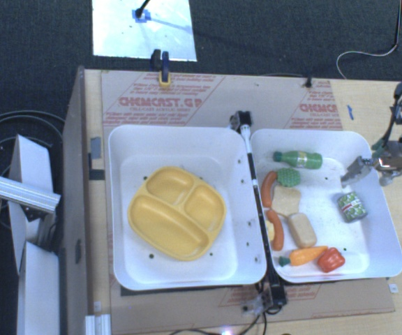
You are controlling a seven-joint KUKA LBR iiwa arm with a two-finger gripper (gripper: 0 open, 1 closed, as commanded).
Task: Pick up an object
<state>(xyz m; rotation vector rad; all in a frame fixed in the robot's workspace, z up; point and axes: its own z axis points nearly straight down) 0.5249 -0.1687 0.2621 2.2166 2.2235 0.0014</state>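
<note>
Down at the front of the right bin, a red pepper and carrot sit nearest the lens. Our gripper hangs over the bin's right side w/ fingers apart, nothing between them. Best target, we judge: the green can, just below-right of the fingers, lying alone w/ bare floor around it. We'd centre over it, straddle its short axis, then descend. The bin wall is near, so approach vertical. Left of the fingers: green bottle, sausages, bread. Left bin holds a yellow tray.
</note>
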